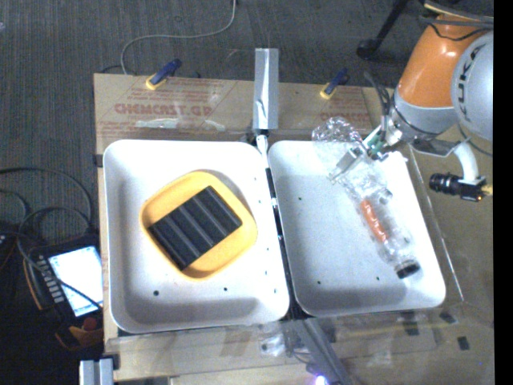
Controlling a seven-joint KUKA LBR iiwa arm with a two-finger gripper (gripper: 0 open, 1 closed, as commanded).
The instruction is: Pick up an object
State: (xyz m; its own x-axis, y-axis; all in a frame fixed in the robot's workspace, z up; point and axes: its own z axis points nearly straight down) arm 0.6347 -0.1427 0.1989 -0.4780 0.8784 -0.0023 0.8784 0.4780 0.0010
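Note:
A clear plastic bottle [383,223] with an orange label and a black cap lies slantwise in the right bin [321,279], cap toward the near right corner. A yellow block with a black ribbed top [199,223] rests in the middle of the left bin [128,295]. My gripper [361,155] hangs over the far part of the right bin, just above the bottle's upper end and beside a crumpled piece of clear plastic [333,133]. The glare on the plastic hides how the gripper meets it.
A grey upright post [265,87] stands behind the seam between the bins. Two blue and yellow clamps [163,73] [333,83] hold the cardboard at the back. A tablet [72,275] and cables lie left of the bench.

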